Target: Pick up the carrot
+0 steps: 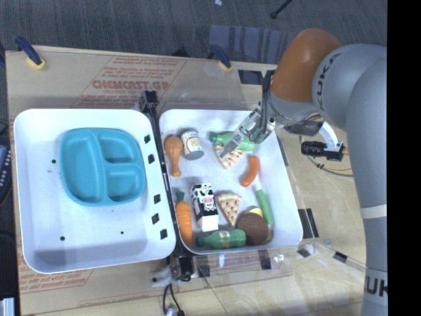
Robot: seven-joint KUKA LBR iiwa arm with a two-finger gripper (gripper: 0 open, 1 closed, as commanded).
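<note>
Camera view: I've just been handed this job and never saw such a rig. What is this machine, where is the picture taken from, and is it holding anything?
One fixed camera looks down at a slant on a bench with two white bins. The grey arm with an orange band reaches in from the right. Its gripper hangs low over the right bin, among toy food near a green item; whether it grips anything cannot be told. The carrot lies untouched by that bin's left wall, beside a small milk carton. The left bin holds a blue divided tray.
</note>
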